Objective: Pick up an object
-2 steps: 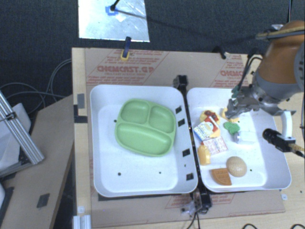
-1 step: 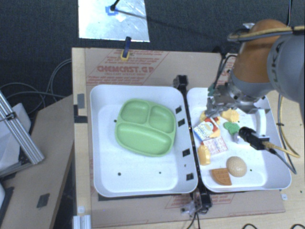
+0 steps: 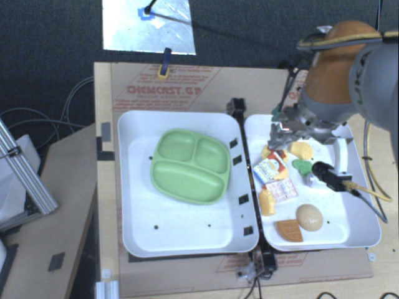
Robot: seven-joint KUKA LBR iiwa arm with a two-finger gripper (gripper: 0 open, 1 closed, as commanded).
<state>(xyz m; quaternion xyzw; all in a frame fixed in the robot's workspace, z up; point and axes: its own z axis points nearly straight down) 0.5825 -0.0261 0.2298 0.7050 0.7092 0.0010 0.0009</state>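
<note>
Where toys crowd the right bin (image 3: 358,226), the tool (image 3: 278,137) hovers, seemingly low.

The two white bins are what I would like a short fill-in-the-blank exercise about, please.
1. The green divided plate lies in the ____ bin.
2. The gripper hangs over the ____ bin.
3. The tan ball lies beside an ____ cracker.

Missing words: left; right; orange
</note>
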